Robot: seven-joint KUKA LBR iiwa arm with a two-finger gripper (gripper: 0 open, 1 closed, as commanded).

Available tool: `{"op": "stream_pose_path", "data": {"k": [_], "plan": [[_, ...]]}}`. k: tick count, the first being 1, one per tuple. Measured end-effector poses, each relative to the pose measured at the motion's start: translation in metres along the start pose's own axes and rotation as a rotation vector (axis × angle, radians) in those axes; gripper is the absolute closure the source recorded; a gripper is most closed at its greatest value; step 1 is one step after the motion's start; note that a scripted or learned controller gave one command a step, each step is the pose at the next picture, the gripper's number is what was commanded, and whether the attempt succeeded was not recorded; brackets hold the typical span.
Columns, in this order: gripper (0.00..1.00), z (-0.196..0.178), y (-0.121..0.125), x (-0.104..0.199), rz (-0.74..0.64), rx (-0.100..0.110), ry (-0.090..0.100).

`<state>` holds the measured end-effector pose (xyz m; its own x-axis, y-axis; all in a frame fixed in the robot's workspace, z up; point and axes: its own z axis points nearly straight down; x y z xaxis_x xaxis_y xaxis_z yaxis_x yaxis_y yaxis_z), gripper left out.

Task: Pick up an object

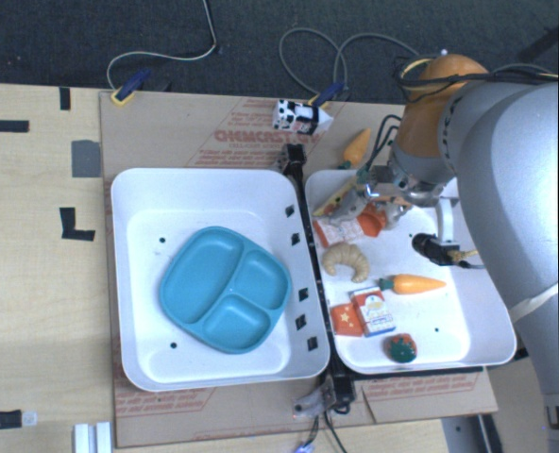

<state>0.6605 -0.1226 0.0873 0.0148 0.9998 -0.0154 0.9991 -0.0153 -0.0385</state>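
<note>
Nearest you, a small red and green ball (401,348) sits by the right bin's (482,343) near rim, with a red and white carton (365,312) just left of it. You have open floor along that bin's right side. Your carrot (414,285) lies mid-bin, long axis left-right, green end pointing left, beside a croissant (347,259). The claw (372,196) hangs at the far end, well apart from the carrot, over red scraps; you cannot tell its opening. A blue plate (225,289) fills the left bin (133,253).

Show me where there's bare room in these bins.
Left bin: bare floor rings the blue divided plate, widest along the top. Right bin: crowded around the croissant and carrot; a free strip lies right of the carrot.
</note>
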Motion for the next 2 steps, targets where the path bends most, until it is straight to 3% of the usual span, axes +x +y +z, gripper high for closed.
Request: {"op": "stream_pose_path", "data": {"k": [2], "plan": [[0.0,-0.0013,-0.0021,0.0006,-0.004,-0.019,-0.002]]}}
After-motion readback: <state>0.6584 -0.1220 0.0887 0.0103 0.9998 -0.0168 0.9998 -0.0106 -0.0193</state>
